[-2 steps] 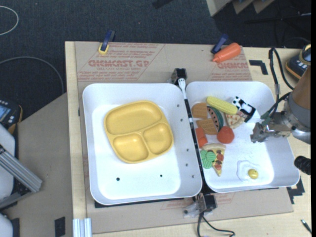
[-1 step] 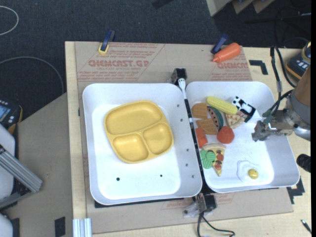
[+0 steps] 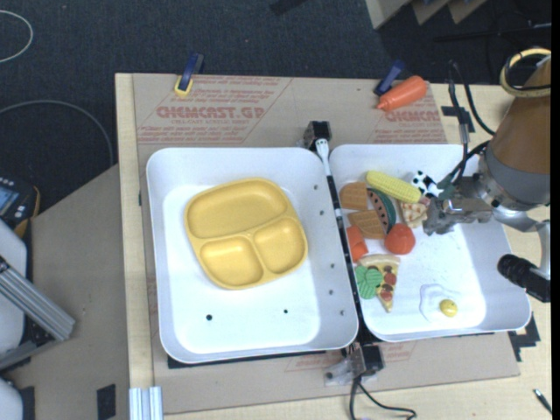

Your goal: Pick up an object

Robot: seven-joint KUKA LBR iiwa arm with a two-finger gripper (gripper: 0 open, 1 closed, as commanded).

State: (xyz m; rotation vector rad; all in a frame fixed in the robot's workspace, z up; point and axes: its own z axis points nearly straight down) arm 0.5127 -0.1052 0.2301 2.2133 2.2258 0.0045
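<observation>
Gripper [image 3: 435, 215] low in right bin [image 3: 490, 313], arm entering from the right. Can't tell whether it is open or closed, too small and blurred. Toy pile sits just left of it: corn cob [image 3: 393, 186] up-left, tomato [image 3: 401, 240] down-left, watermelon slice [image 3: 382, 206] left. Pizza slice [image 3: 379, 280] and fried egg [image 3: 437, 304] further below. Yellow divided plate [image 3: 245, 232] far left in left bin [image 3: 175, 322].
</observation>
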